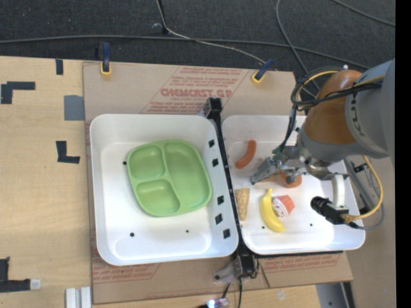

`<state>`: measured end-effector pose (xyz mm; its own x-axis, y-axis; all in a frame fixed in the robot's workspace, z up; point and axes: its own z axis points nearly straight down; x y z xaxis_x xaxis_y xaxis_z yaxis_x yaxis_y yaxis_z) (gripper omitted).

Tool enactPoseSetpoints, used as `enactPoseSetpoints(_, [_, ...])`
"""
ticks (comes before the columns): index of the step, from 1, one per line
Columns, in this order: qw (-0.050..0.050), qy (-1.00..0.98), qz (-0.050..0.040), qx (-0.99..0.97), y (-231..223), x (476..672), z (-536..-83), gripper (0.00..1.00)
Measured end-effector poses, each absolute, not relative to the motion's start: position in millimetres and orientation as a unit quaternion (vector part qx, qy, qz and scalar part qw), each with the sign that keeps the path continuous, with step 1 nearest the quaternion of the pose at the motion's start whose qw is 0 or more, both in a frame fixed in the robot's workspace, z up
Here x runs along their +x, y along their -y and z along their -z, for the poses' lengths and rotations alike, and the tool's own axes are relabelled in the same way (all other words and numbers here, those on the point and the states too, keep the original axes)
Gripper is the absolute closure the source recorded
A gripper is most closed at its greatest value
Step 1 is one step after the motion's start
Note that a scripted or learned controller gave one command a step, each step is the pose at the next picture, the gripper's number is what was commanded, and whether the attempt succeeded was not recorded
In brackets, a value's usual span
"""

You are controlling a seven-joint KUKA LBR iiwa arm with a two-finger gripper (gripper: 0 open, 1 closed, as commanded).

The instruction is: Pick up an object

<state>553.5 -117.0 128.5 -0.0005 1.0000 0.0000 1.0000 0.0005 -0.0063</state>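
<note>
Left of the gripper (268, 172), divided green tray (169, 177): matt, smooth plastic. White bins (109, 236): smooth plastic, faint sheen, on matt brown cardboard (192, 88). Beneath the gripper, yellow banana (271, 212) and orange sausage (246, 154) look like glossy plastic.

We are looking down on two white bins side by side on a cardboard sheet. The left bin (109, 236) is holding a green divided plate (169, 177), lying flat near its middle. The right bin (302, 239) is holding a sausage (246, 154) towards its far left, a pale cone-shaped piece (243, 203) by its left wall, a yellow banana (271, 213) near the middle, and a small red and white object (283, 205) touching the banana's right side. The arm is reaching in from the right, its gripper (268, 172) hanging low over the bin between the sausage and the banana, fingers (261, 174) spread, nothing between them. An orange object (293, 181) is showing just beside the gripper.
</note>
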Motion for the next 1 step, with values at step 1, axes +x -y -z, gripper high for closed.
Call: enactPoseSetpoints(1, [0.0,0.708,-0.0009,-0.707,116.5,553.3,-82.5,0.0])
